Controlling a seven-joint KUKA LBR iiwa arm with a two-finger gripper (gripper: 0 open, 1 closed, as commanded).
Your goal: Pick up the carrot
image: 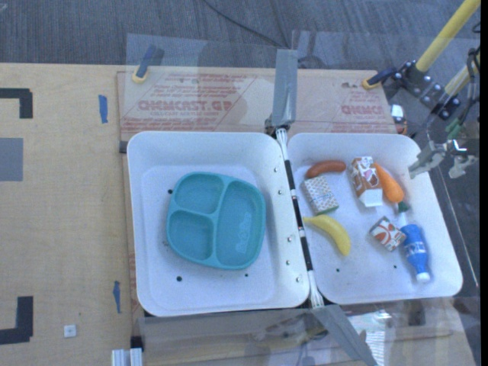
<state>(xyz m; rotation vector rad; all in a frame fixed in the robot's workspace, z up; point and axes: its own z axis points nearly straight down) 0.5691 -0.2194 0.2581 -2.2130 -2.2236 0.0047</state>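
Carrot (393, 187) lies in the right bin (446, 273), toward the upper right of the frame, touching the right side of a small carton (366, 181). Near it lie a sausage (325, 168), banana (330, 232) and blue bottle (415, 252). At the bin's right edge hangs the pincer (438, 157); I cannot tell its state. A teal plate (216, 219) sits in the left bin (145, 204).

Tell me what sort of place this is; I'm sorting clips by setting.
Probably a robotics lab test bench: two white bins taped to a wooden bench, toy food such as a carrot and banana, and a gripper on the right.
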